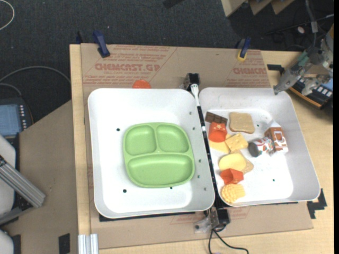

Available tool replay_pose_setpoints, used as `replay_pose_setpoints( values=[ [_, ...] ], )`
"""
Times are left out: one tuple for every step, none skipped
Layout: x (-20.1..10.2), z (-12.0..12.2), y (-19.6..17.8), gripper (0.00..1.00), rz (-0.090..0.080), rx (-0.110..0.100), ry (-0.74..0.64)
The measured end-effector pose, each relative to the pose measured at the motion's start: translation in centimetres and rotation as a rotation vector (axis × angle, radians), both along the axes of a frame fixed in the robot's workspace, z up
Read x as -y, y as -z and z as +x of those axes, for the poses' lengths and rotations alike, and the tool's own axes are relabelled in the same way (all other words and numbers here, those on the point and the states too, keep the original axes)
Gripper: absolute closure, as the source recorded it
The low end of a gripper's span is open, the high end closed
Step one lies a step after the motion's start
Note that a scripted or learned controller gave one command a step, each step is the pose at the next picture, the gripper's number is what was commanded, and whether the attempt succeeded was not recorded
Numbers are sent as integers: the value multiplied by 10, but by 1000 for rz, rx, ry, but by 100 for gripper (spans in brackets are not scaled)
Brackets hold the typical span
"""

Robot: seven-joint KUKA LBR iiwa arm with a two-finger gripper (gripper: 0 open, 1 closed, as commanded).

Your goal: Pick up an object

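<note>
While the gripper [280, 84] is poised beside the right bin [296, 189] | its opening cannot be told | toy food [235, 155] is clustered inside.

Even, bright overhead light is cast; the shallow white bins [106, 115] are slightly washed out, with mild softness seen throughout.

A brown cardboard-covered worktop [159, 62], printed with red lettering, carries two shallow white bins side by side. The left bin [106, 142] and the right bin [296, 163] touch along their inner edges. Blue clamps [100, 44] grip the far edge, and a small orange object [141, 84] lies just behind the left bin.
</note>
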State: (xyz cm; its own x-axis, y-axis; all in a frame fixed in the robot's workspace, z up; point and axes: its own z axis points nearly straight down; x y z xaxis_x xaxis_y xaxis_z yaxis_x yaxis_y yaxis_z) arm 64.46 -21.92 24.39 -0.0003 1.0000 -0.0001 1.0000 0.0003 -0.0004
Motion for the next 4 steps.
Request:
replay_pose_setpoints(
  values=[
    [4, -38, 127, 0, 4, -12, 2],
    [-12, -56, 155, 0, -6, 10, 0],
    [-9, -55, 142, 100, -11, 17, 3],
    [-97, -38, 154, 100, -6, 12, -6]
  ],
)
